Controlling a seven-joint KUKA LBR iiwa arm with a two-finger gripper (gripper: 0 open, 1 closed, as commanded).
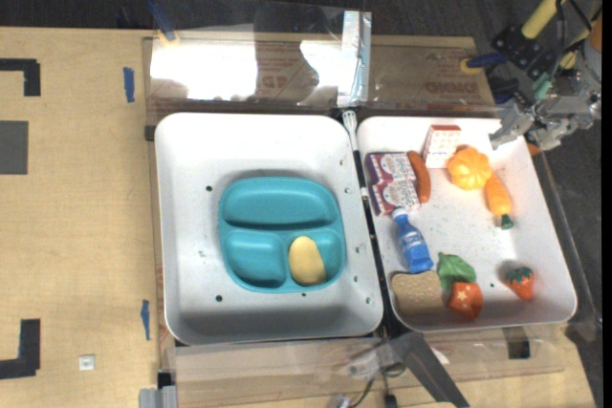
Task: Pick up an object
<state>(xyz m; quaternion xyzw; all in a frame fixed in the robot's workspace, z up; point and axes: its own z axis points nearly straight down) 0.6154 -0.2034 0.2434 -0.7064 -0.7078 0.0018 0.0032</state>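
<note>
The right white bin holds several toy foods. An orange pumpkin lies near its back, with a carrot just right of it and a small white and red box just left. A purple and white packet and a sausage lie at the bin's left. A blue bottle, a slice of bread, a red and green pepper and a small tomato sit toward the front. My gripper hovers over the back right corner of this bin, right of the pumpkin.
The left white bin carries a teal divided tray with a yellow potato in its front right compartment. A clear plastic sheet stands behind the left bin. Cables and the arm's wrist crowd the upper right.
</note>
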